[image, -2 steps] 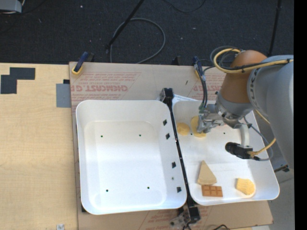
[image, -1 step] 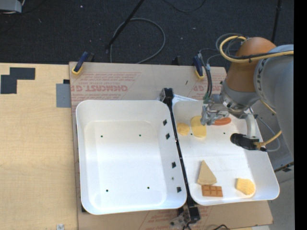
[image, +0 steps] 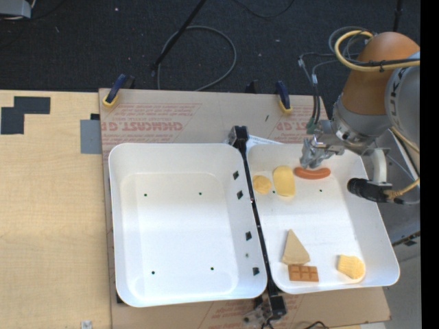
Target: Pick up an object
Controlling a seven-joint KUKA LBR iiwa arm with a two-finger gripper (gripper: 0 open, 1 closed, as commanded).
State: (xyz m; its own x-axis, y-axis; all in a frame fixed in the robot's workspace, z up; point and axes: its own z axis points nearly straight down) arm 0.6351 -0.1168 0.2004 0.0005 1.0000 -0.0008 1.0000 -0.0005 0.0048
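Observation:
The right bin (image: pixel 370 225) holds several toy foods. An orange-red sausage (image: pixel 313 173) lies near its far side, with my gripper (image: pixel 312 160) directly above it, close to or touching it. To the left of the sausage lie a yellow block (image: pixel 284 181) and a small yellow round piece (image: pixel 261 184). Nearer the front edge are a tan wedge (image: pixel 295 248), a brown waffle square (image: pixel 303 273) and a yellow waffle piece (image: pixel 351 266).
The left bin (image: pixel 137 177) stands beside the right one, with a black divider strip (image: pixel 248 214) between them. Blue-and-yellow clamps (image: pixel 116 90) (image: pixel 283 96) hold the cardboard at the back. The arm's wrist and cables hang over the right bin's far right corner.

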